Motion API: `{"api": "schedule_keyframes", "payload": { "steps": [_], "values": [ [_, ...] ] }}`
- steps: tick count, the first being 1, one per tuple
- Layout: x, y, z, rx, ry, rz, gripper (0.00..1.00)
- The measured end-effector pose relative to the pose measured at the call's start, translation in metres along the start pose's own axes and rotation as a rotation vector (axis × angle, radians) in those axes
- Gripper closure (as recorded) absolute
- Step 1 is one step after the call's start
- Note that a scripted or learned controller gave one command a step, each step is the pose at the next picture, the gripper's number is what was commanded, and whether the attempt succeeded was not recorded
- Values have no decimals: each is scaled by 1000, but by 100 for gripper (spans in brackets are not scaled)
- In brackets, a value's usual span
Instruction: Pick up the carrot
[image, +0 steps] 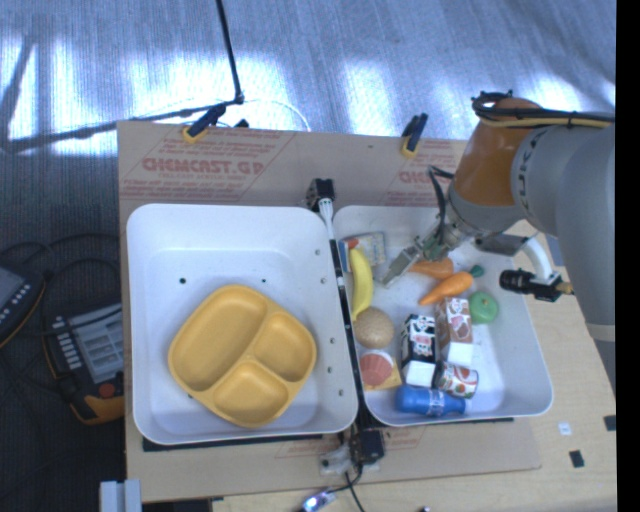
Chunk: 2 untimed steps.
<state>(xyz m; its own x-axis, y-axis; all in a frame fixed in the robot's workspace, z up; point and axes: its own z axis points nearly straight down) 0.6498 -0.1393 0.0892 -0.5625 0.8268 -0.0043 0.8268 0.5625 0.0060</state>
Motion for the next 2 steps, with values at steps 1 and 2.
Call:
{"api": "schedule_keyframes", "payload": {
  "steps": [1, 2],
  "values": [
    [22, -16, -1, -4, -9, -172, 0],
    [22, -16, -1, -4, -9, -172, 0]
  ]
}}
